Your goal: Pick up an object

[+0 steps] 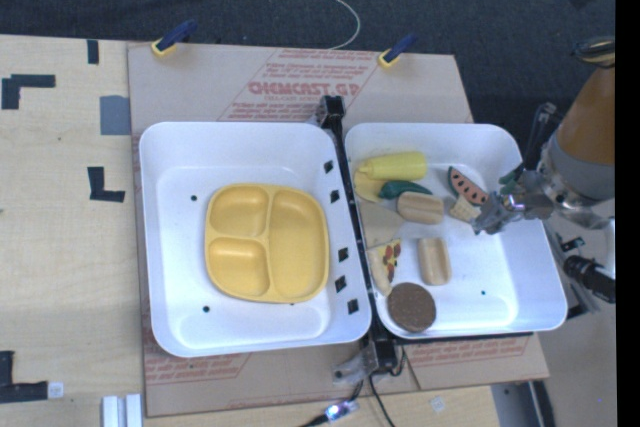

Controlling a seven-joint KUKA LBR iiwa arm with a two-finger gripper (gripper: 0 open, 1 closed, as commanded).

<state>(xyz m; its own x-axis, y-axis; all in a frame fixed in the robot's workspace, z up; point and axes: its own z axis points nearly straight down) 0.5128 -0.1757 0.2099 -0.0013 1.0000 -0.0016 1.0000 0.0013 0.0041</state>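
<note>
Hovering over the right white plastic bin, the grey two-finger gripper sits near that bin's right wall; whether its fingers are apart or together I cannot tell. Just beside it, toward the bin's middle, lie a red-and-tan watermelon-slice toy and a tan rounded block, with a yellow corn cob further in. For a clean pick, I judge the watermelon slice the nearest target: centre above it and descend straight, avoiding the crowded tan block touching its neighbours.
</note>
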